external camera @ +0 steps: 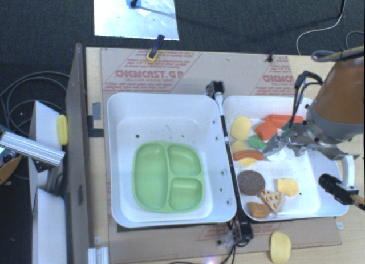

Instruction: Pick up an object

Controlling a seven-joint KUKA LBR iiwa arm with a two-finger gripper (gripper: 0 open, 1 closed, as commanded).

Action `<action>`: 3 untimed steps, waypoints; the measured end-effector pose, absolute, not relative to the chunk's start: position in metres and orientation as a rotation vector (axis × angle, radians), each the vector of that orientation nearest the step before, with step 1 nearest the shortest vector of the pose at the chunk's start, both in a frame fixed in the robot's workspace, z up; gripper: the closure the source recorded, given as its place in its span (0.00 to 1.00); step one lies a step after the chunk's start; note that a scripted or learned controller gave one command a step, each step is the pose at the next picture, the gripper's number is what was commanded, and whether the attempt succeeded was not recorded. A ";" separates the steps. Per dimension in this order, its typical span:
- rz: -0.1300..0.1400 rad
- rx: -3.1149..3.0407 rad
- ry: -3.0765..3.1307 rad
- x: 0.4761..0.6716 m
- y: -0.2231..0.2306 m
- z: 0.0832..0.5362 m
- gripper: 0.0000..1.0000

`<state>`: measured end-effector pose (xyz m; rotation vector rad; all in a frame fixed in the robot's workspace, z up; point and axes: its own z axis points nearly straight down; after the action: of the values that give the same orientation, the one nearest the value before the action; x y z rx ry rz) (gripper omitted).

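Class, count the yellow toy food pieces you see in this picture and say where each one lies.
3: a pale yellow lemon-like piece at the right bin's upper left, a yellow slice lower down, another yellow piece outside on the bench. The arm may hide more.

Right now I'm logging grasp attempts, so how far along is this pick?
Done: the arm has reached into the right bin, its hand low among the toy foods by the hot dog. In hand: nothing visibly lifted. Left: the grasp and lift. The green tray sits in the left bin.

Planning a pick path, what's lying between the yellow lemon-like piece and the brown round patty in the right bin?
In the camera view, between the lemon and the patty lies the hot dog, orange-red on a pale bun.
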<state>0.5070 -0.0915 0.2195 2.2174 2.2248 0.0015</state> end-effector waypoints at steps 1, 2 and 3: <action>0.001 2.218 2.220 0.578 -0.126 0.104 0.00; 0.008 2.212 2.224 0.626 -0.144 0.086 0.00; 0.016 2.208 2.221 0.627 -0.143 0.100 1.00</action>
<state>0.6273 -0.1435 0.0998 2.2076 2.2214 0.0160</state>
